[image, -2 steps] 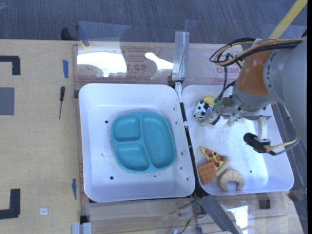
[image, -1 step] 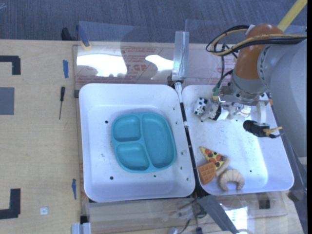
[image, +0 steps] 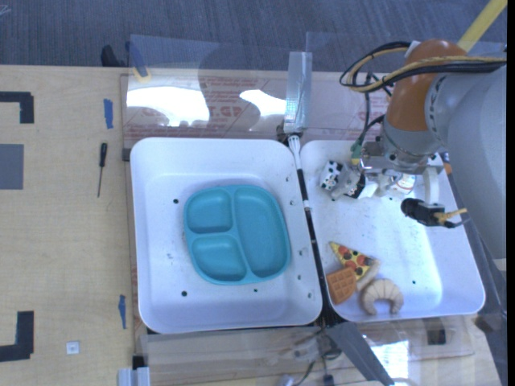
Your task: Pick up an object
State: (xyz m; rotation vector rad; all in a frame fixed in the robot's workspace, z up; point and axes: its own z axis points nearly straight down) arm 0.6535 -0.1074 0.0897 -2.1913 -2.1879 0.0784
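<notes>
Two shallow white plastic bins (image: 153, 215) sit side by side; one teal three-compartment plate (image: 237, 233), one pizza slice toy (image: 352, 256), one waffle toy (image: 341, 285), one croissant toy (image: 381, 295).

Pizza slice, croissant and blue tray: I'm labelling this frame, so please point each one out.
pizza slice (image: 352, 256): camera view, right bin, on its topped middle.
croissant (image: 381, 295): camera view, right bin's near edge, on its curved body.
blue tray (image: 236, 233): camera view, left bin, on the divider between compartments.

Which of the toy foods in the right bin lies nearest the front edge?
The croissant, pale tan and curved. It sits below the pizza slice and just right of the waffle, closest to the bin's near rim.
</notes>
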